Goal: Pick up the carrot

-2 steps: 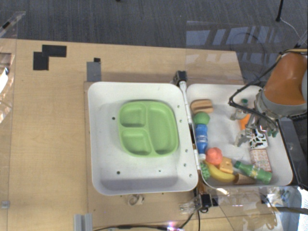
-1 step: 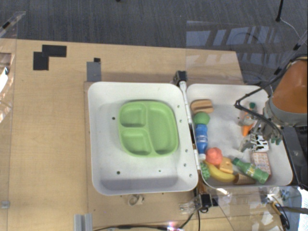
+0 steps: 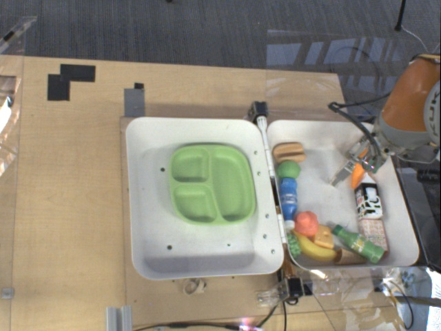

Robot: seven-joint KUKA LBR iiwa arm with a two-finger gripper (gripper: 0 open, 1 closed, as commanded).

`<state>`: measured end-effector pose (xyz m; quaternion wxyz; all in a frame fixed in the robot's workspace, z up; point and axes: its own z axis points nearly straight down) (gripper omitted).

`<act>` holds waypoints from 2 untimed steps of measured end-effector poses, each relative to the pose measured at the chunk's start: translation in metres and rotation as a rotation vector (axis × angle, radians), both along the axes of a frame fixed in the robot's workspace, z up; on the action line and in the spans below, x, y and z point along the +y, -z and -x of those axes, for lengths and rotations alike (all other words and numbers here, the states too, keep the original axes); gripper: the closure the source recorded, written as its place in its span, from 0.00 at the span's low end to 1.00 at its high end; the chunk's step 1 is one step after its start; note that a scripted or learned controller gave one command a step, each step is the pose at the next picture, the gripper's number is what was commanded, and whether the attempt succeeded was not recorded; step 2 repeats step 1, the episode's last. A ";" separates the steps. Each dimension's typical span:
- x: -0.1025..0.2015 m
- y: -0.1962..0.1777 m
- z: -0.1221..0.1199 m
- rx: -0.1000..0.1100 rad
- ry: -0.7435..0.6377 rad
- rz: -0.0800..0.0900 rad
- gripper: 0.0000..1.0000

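Note:
The carrot is a small orange piece lying in the right bin, near its far right side. My gripper hangs right over it, reaching in from the right under the orange-banded wrist. Its fingers are open. One grey finger points down-left just left of the carrot, and the other sits to the carrot's upper right. The carrot lies in the gap between them, with its upper end hidden by the gripper.
A black-and-white bottle lies just below the carrot. A green bottle, banana, red fruit, blue bottle, green ball and bun fill the right bin's left and front. The left bin holds a green divided plate.

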<state>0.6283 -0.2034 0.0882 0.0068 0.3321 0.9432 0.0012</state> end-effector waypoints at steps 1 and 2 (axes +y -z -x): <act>0.000 -0.015 -0.004 -0.012 -0.008 0.005 1.00; 0.000 -0.015 -0.004 -0.012 -0.008 0.005 1.00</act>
